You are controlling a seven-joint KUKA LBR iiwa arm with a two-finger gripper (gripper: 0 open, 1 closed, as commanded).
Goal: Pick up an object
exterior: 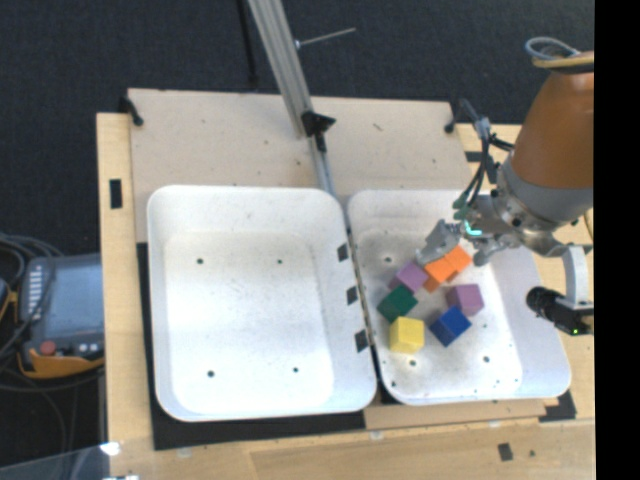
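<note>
The jaws (455, 243), right of centre in the frame, are seen over the orange block (447, 265); whether they are apart cannot be told. Neighbouring purple block (411, 275) touches it, so it could be nudged and the grasp spoiled.

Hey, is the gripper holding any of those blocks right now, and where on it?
Cannot be told: the gripper sits right above the orange block, contact unclear.
</note>
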